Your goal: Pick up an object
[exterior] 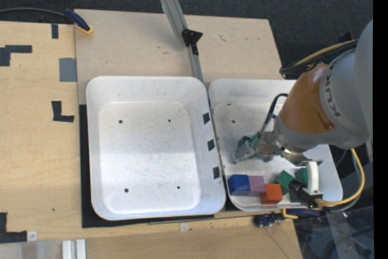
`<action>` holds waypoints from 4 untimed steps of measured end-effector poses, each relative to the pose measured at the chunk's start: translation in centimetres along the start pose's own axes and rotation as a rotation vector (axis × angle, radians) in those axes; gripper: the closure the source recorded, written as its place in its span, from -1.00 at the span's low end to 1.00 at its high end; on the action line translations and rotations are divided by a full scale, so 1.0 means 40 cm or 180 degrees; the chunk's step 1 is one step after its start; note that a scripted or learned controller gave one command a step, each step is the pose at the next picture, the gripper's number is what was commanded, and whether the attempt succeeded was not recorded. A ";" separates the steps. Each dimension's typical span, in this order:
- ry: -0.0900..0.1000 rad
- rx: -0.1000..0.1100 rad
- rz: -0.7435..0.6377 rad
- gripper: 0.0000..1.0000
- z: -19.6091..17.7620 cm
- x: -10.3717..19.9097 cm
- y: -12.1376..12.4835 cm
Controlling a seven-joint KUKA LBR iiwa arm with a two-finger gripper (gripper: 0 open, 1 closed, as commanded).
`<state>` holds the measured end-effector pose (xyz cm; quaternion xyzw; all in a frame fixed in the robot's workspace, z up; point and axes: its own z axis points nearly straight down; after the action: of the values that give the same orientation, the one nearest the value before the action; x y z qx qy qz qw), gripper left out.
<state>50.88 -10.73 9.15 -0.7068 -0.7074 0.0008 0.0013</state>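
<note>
The grey metal two-finger gripper (241, 150) hangs low in the right white plastic bin (242, 94), far of the small blue block (239, 184); whether its jaws are clenched I cannot tell, so nothing looks picked yet.

arm (339, 100) cropped at right, green block (285, 178) part-hidden

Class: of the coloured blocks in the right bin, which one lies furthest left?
The blue block, at the row's left end; the purple block, orange block and green block lie to its right.
</note>
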 end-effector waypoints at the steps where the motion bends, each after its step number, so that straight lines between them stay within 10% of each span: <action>1: 0.0004 0.0006 -0.0004 1.00 -0.023 0.002 -0.001; 4: -0.0006 -0.0028 -0.0004 1.00 -0.426 -0.001 -0.016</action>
<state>50.29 -10.77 26.18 -0.7063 -0.7079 -0.0016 -0.0025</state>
